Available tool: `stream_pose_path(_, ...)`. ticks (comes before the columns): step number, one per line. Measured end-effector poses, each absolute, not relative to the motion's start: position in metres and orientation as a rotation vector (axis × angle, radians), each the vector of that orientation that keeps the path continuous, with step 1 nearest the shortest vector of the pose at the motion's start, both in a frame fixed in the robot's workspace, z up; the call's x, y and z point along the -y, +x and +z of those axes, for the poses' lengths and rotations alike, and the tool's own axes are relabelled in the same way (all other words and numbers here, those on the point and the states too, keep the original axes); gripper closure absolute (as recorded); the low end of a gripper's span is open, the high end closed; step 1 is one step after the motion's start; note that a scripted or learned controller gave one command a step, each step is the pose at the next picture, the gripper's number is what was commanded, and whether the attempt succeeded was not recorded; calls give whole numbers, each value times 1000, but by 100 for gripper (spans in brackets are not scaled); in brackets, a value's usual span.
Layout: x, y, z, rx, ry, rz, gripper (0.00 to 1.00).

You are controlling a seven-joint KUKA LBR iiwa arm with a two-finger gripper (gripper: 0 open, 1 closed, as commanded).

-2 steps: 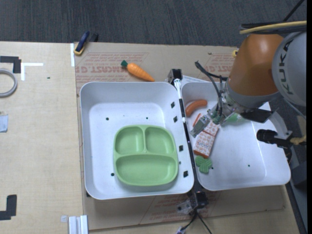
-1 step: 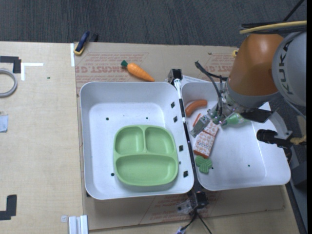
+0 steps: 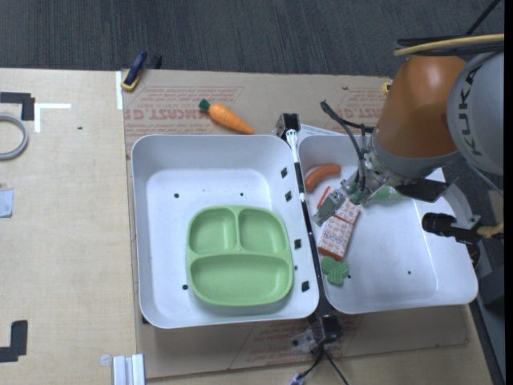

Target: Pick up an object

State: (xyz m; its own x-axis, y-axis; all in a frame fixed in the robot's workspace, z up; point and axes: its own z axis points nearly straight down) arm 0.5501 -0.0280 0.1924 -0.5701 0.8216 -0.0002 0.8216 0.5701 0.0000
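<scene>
Objects for picking lie in the right bin [image 3: 417, 283], along its left side: an orange sausage [image 3: 322, 174] farthest, a red-and-white packet [image 3: 338, 233] nearer, and a green piece [image 3: 335, 272] nearest. The jaws [image 3: 358, 191] hang low just right of the sausage, above the packet; whether they are open or grasping anything, I cannot tell. A green divided plate [image 3: 239, 255] sits in the left bin [image 3: 160, 215]. A toy carrot [image 3: 228, 116] lies on the desk [image 3: 64, 239] beyond it.

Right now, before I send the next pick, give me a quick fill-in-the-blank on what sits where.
1. The green divided plate lies in the ____ bin.
2. The toy carrot lies ____ both bins, on the bench.
3. The gripper hangs over the ____ bin.

Missing words: left; outside; right
</scene>
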Motion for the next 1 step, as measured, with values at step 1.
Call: stream_pose_path(1, 28, 550, 192, -2783, 1456, 0, 0)
